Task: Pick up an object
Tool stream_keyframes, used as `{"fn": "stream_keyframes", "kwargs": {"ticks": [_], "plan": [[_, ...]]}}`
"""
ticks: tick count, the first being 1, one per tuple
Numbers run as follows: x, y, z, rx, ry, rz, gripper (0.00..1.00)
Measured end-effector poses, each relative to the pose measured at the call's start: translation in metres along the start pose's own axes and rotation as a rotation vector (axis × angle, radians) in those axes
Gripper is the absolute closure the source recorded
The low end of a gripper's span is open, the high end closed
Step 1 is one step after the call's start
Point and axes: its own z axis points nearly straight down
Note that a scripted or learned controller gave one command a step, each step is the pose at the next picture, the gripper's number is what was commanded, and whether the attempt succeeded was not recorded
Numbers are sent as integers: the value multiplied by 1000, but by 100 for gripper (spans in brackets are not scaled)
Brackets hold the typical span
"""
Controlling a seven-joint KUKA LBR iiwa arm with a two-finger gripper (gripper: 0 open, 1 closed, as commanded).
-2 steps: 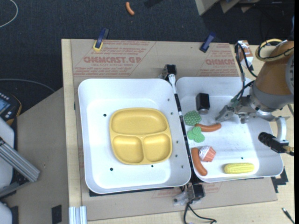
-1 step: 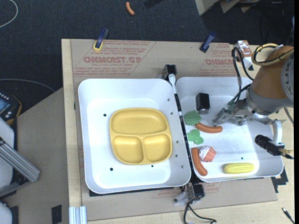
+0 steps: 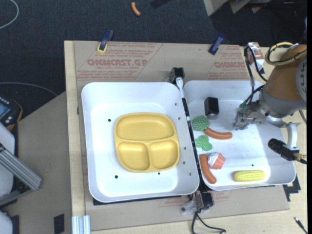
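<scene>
The right bin (image 3: 253, 145) holds several toy foods. An orange sausage (image 3: 218, 134) lies near the middle, with a green leafy piece (image 3: 200, 123) above it and another (image 3: 203, 142) below it. A black block (image 3: 211, 106) stands toward the back. A second sausage (image 3: 207, 168), a pink and white piece (image 3: 216, 160) and a yellow corn cob (image 3: 250, 175) lie near the front. My gripper (image 3: 242, 119) hangs low over the bin floor, just right of the orange sausage's end and apart from it.
The left bin (image 3: 97, 145) holds a yellow divided plate (image 3: 146, 141). The arm's grey and orange body (image 3: 285, 89) covers the right bin's back right corner. A black part (image 3: 282, 150) juts over the right rim. Clamps sit on the board's far edge.
</scene>
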Motion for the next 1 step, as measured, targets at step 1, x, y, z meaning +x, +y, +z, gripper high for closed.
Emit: {"fn": "stream_keyframes", "kwargs": {"ticks": [1], "plan": [[2, 2, -64, -8, -3, -1, 100]]}}
